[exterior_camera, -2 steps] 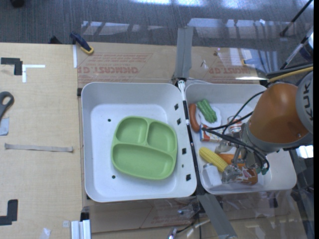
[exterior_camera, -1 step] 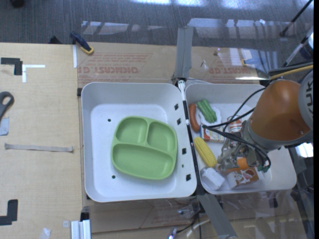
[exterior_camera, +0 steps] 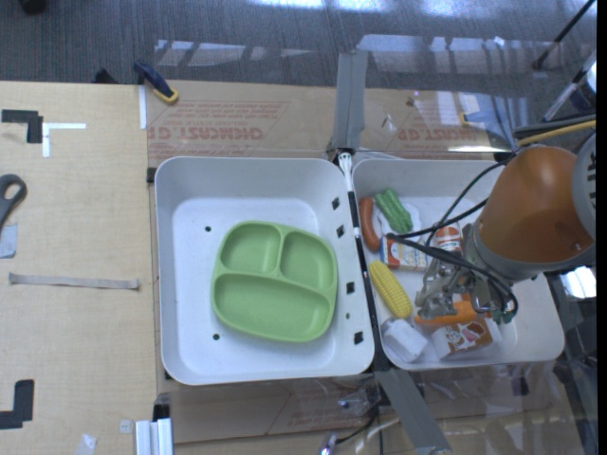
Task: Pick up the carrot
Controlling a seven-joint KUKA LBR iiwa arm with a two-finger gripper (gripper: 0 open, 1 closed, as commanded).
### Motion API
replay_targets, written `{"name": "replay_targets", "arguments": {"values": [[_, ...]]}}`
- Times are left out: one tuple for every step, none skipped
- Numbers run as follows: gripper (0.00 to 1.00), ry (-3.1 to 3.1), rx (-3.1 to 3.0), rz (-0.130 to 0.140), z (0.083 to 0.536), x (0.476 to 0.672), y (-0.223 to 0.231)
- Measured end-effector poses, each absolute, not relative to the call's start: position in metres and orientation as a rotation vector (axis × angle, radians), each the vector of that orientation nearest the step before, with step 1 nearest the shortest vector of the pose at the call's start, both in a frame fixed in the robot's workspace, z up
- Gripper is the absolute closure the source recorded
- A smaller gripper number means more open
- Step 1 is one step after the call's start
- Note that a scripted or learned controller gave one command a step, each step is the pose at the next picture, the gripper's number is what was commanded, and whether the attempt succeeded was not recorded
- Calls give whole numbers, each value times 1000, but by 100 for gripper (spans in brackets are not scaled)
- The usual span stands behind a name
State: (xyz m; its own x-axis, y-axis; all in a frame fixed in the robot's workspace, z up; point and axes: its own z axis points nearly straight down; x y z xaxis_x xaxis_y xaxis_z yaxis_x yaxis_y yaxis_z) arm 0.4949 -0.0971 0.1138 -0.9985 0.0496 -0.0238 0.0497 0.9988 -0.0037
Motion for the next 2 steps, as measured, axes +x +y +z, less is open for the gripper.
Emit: {"name": "replay_targets", "arguments": {"values": [[100,3084,-500,-7,95,483,-137],[100,3068,-643,-1,193,507,-64]]}}
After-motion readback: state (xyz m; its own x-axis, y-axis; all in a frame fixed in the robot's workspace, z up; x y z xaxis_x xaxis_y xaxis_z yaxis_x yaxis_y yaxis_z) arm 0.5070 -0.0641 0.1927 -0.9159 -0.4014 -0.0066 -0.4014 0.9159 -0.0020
